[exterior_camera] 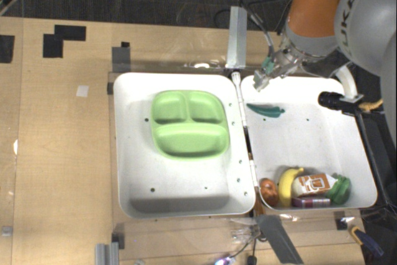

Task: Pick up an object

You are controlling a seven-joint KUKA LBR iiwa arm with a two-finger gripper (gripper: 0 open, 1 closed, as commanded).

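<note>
My gripper (261, 80) hangs over the far left corner of the right bin (310, 139), tilted down and to the left. Just below it a slim dark teal object (267, 110) lies flat on the bin floor, apart from the gripper. Nothing shows held in the gripper. At the bin's near edge several items are bunched together: a reddish round fruit (268, 190), a yellow banana (288, 182), a brown carton (313, 184), a green item (340, 188) and a purple piece (310, 201).
The left bin (133, 152) holds a light green divided plate (189, 123) near its middle. A raised divider (243, 133) separates the two bins. A black fitting (332, 100) pokes in at the right bin's far right edge.
</note>
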